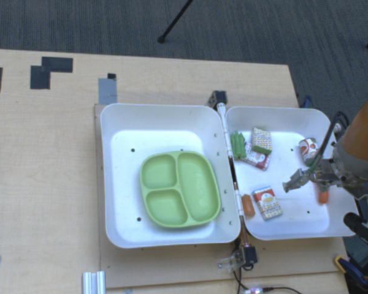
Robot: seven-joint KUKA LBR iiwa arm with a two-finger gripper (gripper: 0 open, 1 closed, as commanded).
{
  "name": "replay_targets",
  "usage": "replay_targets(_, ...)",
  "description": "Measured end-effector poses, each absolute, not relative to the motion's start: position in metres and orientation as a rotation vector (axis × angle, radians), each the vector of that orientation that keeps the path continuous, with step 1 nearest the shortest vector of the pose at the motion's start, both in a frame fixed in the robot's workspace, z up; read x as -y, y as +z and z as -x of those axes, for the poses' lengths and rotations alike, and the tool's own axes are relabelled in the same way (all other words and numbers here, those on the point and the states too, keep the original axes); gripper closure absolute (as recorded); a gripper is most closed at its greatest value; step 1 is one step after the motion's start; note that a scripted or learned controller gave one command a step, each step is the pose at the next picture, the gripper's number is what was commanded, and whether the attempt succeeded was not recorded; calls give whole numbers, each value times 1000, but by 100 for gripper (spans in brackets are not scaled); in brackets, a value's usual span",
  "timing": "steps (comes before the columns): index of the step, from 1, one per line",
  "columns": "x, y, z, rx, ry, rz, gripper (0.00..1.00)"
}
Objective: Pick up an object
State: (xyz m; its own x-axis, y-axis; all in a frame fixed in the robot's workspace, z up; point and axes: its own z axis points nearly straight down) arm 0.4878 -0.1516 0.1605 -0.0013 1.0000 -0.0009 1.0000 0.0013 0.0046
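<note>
Dark grey carpet lies behind a pale wooden bench point(43, 164) that carries two shallow white bins side by side. I take the right bin point(282, 225) as my landmark.

Just to its left, touching along a shared edge, the left bin point(119, 164) holds one green divided plate point(180, 188) with three compartments.

Inside the right bin I count six small things. One green packet point(238, 144) lies against its left wall. Just beside that sit one patterned pouch point(261, 139) and, under it, one red and white wrapper point(256, 158). One small carton with a red picture point(268, 203) lies near the bin's front, and one orange sausage-shaped piece point(248, 206) rests at the front left wall, just beside the carton. One red and white can point(308, 147) stands toward the bin's right rear.

My arm comes in over the right bin's right side, its orange band point(363, 133) cut off by the frame edge. My gripper point(297, 182) hangs over the bin's right half, between the can and the carton, pointing left. One small orange thing point(322, 195) shows just below my wrist; I cannot tell what it is.

Whether my pincer is released or clenched I cannot tell, as the dark metal blurs together there. I see nothing gripped in it.
</note>
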Motion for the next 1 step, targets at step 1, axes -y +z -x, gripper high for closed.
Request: replay_targets(1,125,96,-489,-2217,9,-2214,0)
